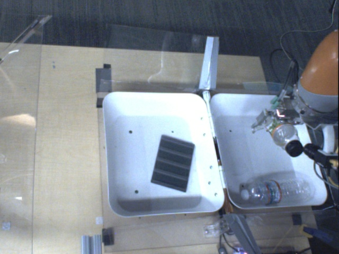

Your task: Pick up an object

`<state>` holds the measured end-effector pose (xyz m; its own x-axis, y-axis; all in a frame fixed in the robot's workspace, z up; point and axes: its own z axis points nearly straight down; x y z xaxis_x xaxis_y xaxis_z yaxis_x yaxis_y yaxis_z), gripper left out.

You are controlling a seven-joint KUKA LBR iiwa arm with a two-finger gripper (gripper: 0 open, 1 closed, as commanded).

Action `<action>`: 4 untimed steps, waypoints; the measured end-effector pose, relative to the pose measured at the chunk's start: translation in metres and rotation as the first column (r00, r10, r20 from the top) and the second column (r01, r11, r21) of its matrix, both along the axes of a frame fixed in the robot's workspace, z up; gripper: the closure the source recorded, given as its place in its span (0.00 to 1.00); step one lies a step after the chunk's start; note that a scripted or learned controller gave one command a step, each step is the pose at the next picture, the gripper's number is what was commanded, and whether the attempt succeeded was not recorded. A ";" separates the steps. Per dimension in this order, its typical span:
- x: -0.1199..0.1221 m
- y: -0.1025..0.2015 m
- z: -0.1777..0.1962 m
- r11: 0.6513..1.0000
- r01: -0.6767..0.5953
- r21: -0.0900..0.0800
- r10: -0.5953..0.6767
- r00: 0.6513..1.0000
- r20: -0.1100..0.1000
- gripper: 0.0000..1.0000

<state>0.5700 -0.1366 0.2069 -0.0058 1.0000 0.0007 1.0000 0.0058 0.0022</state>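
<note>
— So where is the claw (279, 121)?

— Over the right bin (233, 142), near its far right side. It hangs under the grey arm (318, 97) with the orange band, which comes in from the right edge.

— Open or closed?

— I cannot tell. That spot is a tangle of shiny metal, thin wires and something clear and rounded, and the parts run together (the picture is also rather soft there). I cannot make out anything held in it either.

— What lies nearest to it?

— A clear plastic bottle (275, 190), on its side along the near wall of the same right bin, cap end toward the left. It has a bluish label around its middle. It sits below the claw in the picture and apart from it.

— And further out?

— The left bin (122, 120) stands just beside the right one, their walls touching along the middle. On its floor lies a dark ribbed slab (173, 163), flat, turned at a slight angle, a little right of the bin's centre and clear of all four walls.

— What carries the bins?

— A pale wooden desk (58, 168). A metal bar (209, 62) stands at the far side where the two bins meet, and see-through panels rise at the left and the back.
</note>
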 end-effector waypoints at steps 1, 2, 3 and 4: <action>0.036 -0.059 -0.119 0.977 -0.213 -0.004 0.213 0.977 0.008 0.00; 0.048 -0.056 -0.098 0.976 -0.216 -0.016 0.217 0.975 0.043 1.00; 0.048 -0.056 -0.098 0.976 -0.216 -0.016 0.217 0.975 0.043 0.00; 0.004 -0.012 -0.118 0.930 -0.367 -0.005 0.367 0.930 0.008 0.00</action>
<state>0.5738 -0.1485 0.0889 -0.3724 0.9281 -0.0045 0.9280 0.3724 0.0097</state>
